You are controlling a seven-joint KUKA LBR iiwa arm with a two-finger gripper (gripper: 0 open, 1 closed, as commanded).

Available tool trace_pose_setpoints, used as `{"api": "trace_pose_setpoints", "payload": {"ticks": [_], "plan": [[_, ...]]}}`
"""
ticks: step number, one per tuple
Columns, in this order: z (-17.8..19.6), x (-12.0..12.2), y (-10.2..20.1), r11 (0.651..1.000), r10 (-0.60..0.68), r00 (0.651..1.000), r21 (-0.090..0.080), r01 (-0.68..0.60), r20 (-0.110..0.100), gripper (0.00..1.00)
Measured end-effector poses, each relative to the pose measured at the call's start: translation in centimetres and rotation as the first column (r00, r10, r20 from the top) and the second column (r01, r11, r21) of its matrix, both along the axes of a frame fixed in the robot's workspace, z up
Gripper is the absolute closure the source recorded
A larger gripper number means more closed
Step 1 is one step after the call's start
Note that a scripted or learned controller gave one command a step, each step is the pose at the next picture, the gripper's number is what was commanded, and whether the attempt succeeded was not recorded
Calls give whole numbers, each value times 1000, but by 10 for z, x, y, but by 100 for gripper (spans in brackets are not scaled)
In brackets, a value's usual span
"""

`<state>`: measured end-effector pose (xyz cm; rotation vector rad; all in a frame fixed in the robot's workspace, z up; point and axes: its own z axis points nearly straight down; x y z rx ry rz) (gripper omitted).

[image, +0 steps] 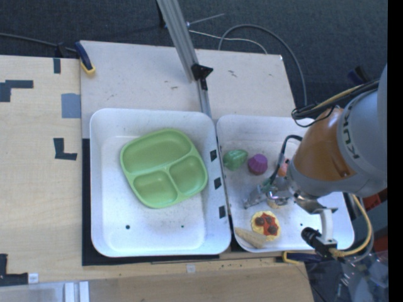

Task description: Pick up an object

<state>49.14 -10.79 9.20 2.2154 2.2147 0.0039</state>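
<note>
You see a pale bench (pixel 157 74) over dark carpet (pixel 283 11). The gripper (pixel 261 197) hangs low in the right bin (pixel 252 126), grip unreadable, beside the purple object (pixel 257 163), green object (pixel 235 159) and small pizza (pixel 266 224).

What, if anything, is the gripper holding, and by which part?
It cannot be told: the gripper hangs low in the right bin, with nothing visibly between its fingers.

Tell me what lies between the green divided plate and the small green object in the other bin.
In the camera view, between the green divided plate and the small green object lie bare white floor and the two bins' adjoining rims, with dark marks along them.
</note>
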Motion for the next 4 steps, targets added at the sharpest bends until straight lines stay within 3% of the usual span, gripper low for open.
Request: {"api": "trace_pose_setpoints", "payload": {"ticks": [1,4], "plan": [[10,0,1,1000,1,1000,2,-1,-2,100],[139,-3,-5,1000,2,1000,4,-2,-5,100]]}}
